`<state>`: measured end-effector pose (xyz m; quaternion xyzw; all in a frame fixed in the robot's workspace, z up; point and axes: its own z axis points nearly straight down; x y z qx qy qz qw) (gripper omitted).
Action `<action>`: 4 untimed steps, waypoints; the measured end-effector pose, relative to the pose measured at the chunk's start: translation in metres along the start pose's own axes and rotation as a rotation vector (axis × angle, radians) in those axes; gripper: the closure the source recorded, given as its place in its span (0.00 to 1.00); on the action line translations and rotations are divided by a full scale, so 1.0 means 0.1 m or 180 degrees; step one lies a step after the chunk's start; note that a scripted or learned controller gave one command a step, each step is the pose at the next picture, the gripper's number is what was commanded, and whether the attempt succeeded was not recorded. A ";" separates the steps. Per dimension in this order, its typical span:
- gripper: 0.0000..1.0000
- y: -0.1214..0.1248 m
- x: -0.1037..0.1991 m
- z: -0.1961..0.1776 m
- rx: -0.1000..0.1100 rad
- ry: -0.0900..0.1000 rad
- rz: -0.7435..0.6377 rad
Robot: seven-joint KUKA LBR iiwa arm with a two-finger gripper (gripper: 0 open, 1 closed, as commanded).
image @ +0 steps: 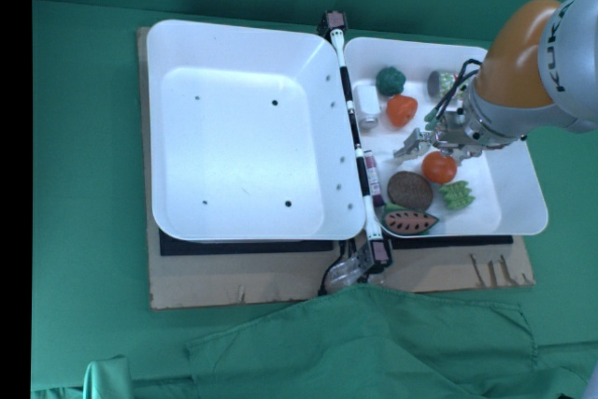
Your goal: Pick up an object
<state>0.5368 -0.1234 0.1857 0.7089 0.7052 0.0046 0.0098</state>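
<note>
Hovering in the right bin [523, 201], the gripper [422, 143] is just above a tomato [438, 167]; if its claw is apart, I cannot tell.

Surface [84, 154]: green cloth. Bins [243, 126]: white. Tomato [438, 167]: orange-red. Watermelon slice [409, 221]: red, dark seeds, green rind. Round cookie [409, 190]: brown. Broccoli [390, 80]: dark green. Arm [551, 70]: grey, orange band.

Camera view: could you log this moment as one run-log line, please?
gripper over right bin | beside tomato | nothing seen held | left bin untouched
</note>
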 end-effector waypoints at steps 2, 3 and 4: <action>1.00 0.39 -0.51 -0.10 0.0040 0.0007 0.0000; 1.00 0.36 -0.49 -0.74 0.0028 0.0009 -0.0024; 1.00 0.34 -0.50 -1.40 0.0022 0.0007 -0.0047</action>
